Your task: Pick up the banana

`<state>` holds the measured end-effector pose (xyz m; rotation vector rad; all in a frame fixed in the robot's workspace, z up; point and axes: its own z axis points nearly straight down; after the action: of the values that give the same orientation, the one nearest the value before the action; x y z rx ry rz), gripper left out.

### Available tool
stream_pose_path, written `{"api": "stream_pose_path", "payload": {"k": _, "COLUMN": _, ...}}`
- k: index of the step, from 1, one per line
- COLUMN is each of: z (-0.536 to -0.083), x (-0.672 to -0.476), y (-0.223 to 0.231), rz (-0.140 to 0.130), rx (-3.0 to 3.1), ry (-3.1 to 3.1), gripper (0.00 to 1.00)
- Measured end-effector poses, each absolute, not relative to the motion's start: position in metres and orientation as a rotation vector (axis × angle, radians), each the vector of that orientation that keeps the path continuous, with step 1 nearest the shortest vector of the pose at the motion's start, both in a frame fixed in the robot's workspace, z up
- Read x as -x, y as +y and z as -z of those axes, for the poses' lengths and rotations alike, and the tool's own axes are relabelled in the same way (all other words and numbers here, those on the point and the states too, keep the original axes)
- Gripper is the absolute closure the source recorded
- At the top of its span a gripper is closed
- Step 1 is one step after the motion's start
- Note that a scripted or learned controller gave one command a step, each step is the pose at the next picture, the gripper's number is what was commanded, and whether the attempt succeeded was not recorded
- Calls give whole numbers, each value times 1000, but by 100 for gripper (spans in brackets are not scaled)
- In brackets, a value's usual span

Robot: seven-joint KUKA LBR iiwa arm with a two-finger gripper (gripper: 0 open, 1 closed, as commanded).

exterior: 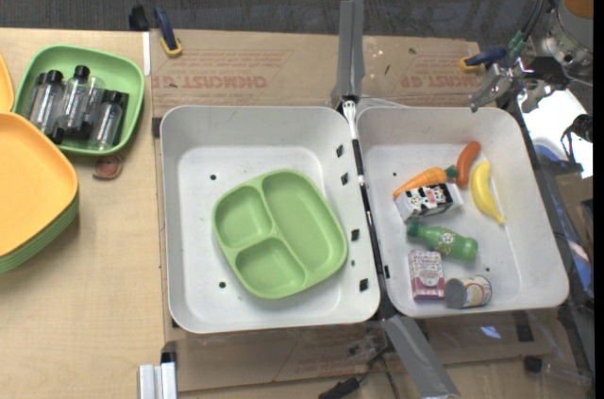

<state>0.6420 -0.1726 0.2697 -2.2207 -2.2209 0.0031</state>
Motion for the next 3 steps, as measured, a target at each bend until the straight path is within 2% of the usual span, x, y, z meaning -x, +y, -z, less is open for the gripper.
{"api": "stream_pose_path", "payload": {"k": 1, "z": -176, "x": -602, "y": -169, "rz": -4, "rx": 2561, "ry": -1816, "gripper": 0}}
{"api": "stream_pose_path", "payload": {"k": 2, "z": -91, "x": -569, "y": -186, "rz": -4, "rx": 2559, "ry": -1818, "gripper": 0}}
{"api": "stream_pose_path", "payload": {"k": 3, "z": -99, "x": -568, "y": -187, "rz": -5, "rx": 2562, "ry": -1813, "gripper": 100}}
